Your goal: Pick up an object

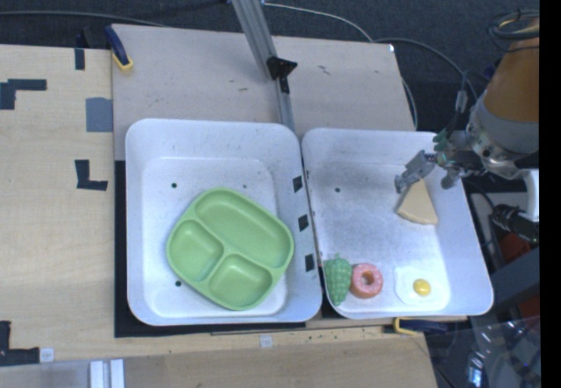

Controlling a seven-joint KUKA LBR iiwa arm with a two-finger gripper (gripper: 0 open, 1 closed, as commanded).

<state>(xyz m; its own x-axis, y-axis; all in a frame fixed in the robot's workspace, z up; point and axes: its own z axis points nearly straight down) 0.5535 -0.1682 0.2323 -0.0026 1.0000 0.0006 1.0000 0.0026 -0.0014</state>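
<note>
The worktop carries two shallow white bins side by side; the left bin holds a green compartment plate, lying flat with three sections. The right bin holds four items; a tan wedge lies in the upper right part; a green textured piece, a pink ring donut and a white disc with yellow centre sit in a row along the near edge, the green piece touching the donut. The tool hangs at the wedge's upper edge; its dark fingers stand spread apart with nothing between them; the wedge rests on the bin floor.
</note>
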